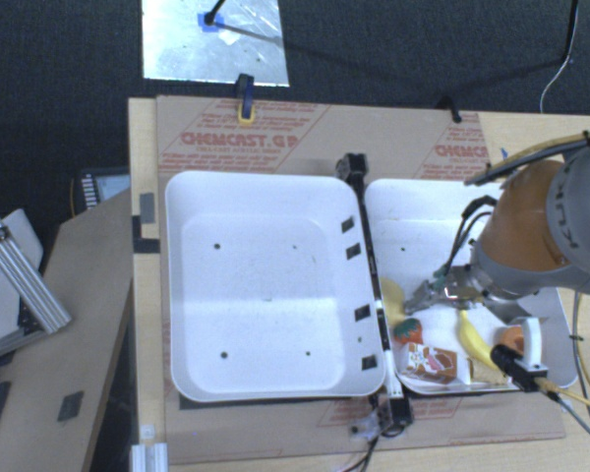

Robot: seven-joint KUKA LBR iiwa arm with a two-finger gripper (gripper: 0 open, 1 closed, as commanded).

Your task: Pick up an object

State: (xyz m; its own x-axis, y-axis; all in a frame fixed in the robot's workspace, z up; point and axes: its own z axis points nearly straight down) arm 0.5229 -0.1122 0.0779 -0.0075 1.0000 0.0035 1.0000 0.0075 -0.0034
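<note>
Arm over right bin (413, 200), gripper (425, 298) low near its left wall, grip state not discernible, banana (469, 334), orange ball (511, 339), red packet (428, 362) crowded along the bin's front edge, back half open, left bin (265, 283) beside it

A bulky, rounded grey robot arm (580, 224) with smooth casing and dark lettering on its side, too blurred to read. Above the wrist sits a wide, glossy orange band (524, 219). A thin black cable (464, 232) loops along the wrist. At the tip is a small metallic grey hand (435, 293) with slim parts.
</note>
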